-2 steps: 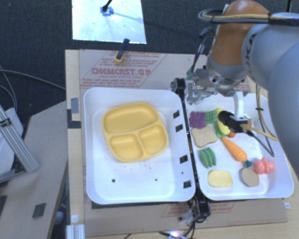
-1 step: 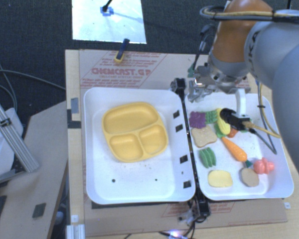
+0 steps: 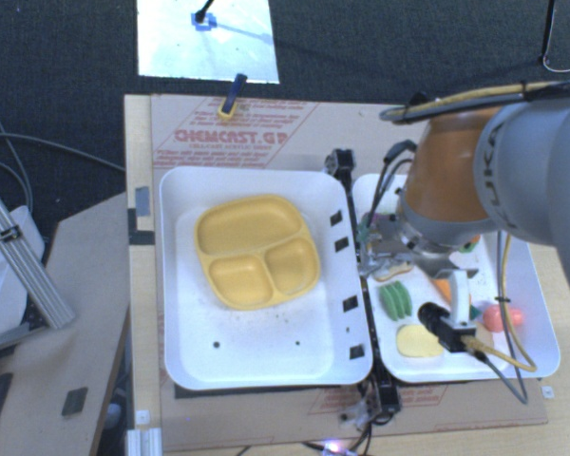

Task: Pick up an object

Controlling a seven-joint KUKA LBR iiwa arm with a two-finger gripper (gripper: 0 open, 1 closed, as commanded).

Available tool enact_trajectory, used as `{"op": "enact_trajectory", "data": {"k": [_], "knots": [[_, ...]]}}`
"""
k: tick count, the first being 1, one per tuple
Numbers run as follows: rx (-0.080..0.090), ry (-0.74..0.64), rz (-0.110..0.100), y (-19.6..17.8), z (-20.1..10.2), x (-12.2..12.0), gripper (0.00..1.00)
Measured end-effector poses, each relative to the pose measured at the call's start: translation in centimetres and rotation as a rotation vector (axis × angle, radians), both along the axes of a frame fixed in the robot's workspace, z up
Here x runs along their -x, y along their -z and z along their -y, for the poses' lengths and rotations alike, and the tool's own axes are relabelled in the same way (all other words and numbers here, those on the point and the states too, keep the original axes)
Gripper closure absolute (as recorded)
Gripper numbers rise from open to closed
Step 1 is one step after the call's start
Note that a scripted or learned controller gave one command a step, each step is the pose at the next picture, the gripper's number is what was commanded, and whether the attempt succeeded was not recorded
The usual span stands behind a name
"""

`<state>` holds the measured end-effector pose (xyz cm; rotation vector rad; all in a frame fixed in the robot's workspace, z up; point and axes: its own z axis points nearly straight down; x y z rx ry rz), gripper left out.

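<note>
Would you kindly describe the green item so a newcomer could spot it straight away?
Start at the two white bins; take the right bin, the one beneath the arm, not the left bin holding the yellow divided plate. Near its inner edge, just below the wrist, lies the green item. It is the only green, ridged piece, with a pale yellow piece just below it.

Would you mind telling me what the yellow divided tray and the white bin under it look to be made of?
The yellow divided tray looks like moulded plastic with a dull, matte finish: uniform colour, rounded compartment edges, soft highlights only. The white bin also appears to be plastic, smoother and slightly glossy, with rounded corners and a raised rim; thin formed sheet is likely, though the picture leaves that open.
</note>
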<state>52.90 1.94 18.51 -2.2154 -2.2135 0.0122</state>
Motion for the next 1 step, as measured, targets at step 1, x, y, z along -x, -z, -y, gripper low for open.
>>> {"op": "enact_trajectory", "data": {"k": [1], "knots": [[0.001, -0.001, 0.013, -0.29, 0.03, -0.54, 0.0]]}}
